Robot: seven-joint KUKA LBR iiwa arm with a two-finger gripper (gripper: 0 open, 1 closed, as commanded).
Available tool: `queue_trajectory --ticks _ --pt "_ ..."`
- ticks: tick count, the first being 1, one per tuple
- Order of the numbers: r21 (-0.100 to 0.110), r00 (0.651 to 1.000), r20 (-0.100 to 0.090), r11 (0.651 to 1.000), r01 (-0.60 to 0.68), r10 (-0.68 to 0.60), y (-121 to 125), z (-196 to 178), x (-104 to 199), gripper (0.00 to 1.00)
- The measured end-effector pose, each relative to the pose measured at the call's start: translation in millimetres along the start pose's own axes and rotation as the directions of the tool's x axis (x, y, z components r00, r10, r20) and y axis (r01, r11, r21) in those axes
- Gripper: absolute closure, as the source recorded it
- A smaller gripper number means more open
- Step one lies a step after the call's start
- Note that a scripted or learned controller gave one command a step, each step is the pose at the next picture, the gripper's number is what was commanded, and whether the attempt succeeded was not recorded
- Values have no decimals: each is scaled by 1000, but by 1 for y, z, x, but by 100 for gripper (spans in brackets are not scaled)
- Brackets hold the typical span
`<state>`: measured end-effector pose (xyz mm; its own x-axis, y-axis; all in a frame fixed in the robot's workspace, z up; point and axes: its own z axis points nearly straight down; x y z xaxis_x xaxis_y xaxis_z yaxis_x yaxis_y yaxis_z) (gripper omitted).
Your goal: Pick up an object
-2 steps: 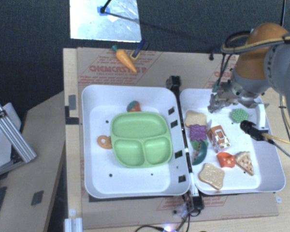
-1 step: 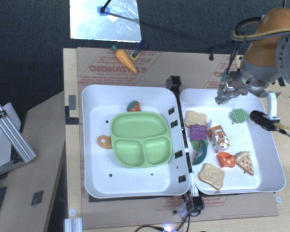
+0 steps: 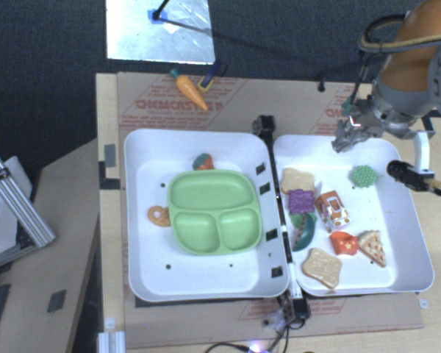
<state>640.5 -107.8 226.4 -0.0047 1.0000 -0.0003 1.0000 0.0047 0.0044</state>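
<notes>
My gripper [image 3: 348,137] hangs over the back edge of the right bin [image 3: 404,219], above bare floor and apart from every object. Nothing shows between its fingers. In the right bin lie a green knobbly ball [image 3: 364,175], a beige toast slice [image 3: 298,179], a purple piece [image 3: 301,200], an orange and white toy [image 3: 331,209], a red piece [image 3: 343,243], a pizza wedge [image 3: 372,247], another toast slice [image 3: 323,267] and a dark green curved piece [image 3: 305,232].
The left bin [image 3: 143,219] holds a green divided plate [image 3: 212,210], a small pretzel [image 3: 159,216] and a red-green item [image 3: 203,161]. A toy carrot [image 3: 191,91] lies on the cardboard behind the bins. A black fitting [image 3: 406,173] juts over the right bin's right side.
</notes>
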Motion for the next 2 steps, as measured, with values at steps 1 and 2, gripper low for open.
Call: queue_trajectory --ticks 1,2 --pt "0 1000 -2 1000 5 -5 12 -7 50 100" --pt "0 1000 0 1000 2 -2 26 -6 59 100"
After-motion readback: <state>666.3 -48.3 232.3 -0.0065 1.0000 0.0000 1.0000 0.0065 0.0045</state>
